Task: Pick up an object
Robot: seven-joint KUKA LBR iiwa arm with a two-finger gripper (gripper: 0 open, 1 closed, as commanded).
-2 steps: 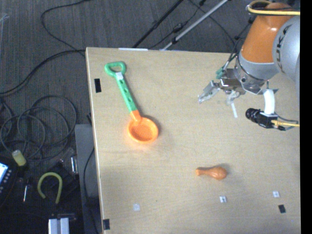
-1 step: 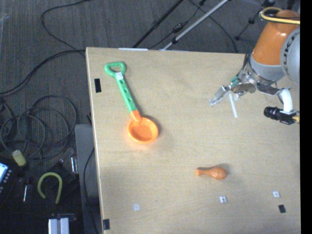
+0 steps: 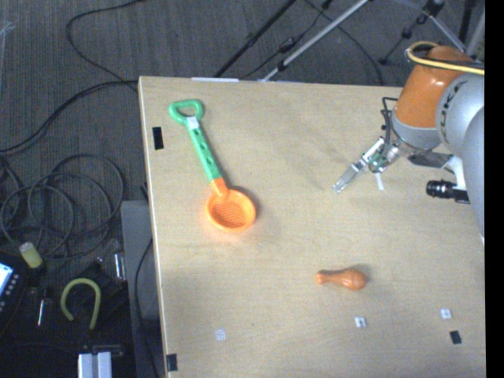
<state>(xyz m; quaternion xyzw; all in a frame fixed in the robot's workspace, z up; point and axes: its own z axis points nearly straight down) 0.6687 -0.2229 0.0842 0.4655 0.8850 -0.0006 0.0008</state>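
Gripper (image 3: 346, 181) tip small, blurred; arm (image 3: 441, 109) cut off at right.

Robotics lab. Indicators: industrial arm (image 3: 449, 109) mounted at a plywood bench (image 3: 315, 227); loose cables (image 3: 63, 195) on grey carpet (image 3: 71, 69); tripod legs (image 3: 346, 14) behind the bench; small fiducial markers (image 3: 360, 321) on the benchtop.

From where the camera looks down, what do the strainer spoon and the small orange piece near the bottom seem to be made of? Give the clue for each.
Strainer spoon: probably moulded plastic, going by its bright green handle and its glossy orange bowl with fine holes. Small orange piece: likely plastic or rubber, smooth and evenly coloured; the picture is too coarse to be sure.
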